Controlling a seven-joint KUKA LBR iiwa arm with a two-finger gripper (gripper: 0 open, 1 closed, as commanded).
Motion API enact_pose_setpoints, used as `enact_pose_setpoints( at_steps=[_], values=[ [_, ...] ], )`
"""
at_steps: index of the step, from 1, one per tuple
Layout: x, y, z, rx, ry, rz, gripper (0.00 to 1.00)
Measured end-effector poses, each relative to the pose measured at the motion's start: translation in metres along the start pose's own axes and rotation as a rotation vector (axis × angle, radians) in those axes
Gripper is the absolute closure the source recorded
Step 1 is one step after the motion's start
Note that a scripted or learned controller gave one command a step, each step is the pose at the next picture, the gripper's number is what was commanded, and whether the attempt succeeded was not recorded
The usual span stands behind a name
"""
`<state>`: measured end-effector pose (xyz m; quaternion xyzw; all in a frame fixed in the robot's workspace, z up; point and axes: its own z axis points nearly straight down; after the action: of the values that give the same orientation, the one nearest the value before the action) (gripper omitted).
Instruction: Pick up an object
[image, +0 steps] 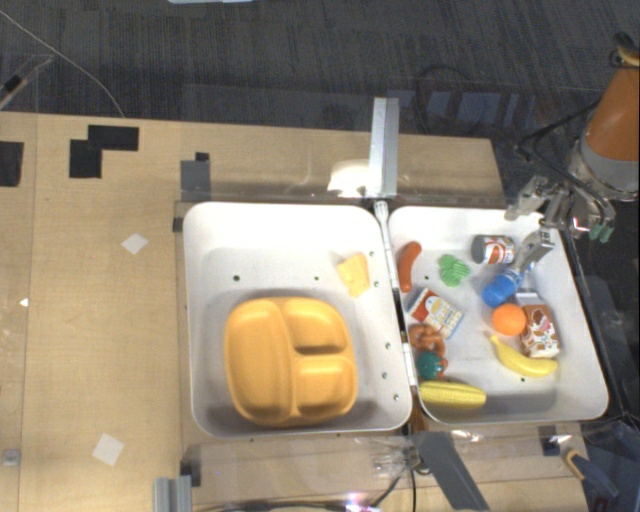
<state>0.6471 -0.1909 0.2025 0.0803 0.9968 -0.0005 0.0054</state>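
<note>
1. The arm reaches over the right bin (590, 400). Its jaws (540, 240) hang near the bin's far right corner. Whether they are spread or pressed together cannot be told, and nothing is visibly pinched.
2. A can (491, 249) lies just left of the jaws. A blue ball (499, 290) sits just below them, touching or nearly so.
3. Further below are an orange (509, 319), a small carton (540, 333) and a banana (523, 361). A green toy (454, 269) and a red sausage (408, 262) lie well to the left.
4. The left bin (200, 300) holds a yellow tray (290, 357), far from the jaws.
5. Risks, as a judgement: the ball or can may roll away when touched. The crowding may make the jaws catch two things, or none.
</note>
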Motion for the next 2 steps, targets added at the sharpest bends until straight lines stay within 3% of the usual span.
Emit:
enact_pose_setpoints(
  at_steps=[2],
  values=[
    [0.0, 0.0, -0.0001, 0.0, 0.0, 0.0, 0.0]
  ],
)
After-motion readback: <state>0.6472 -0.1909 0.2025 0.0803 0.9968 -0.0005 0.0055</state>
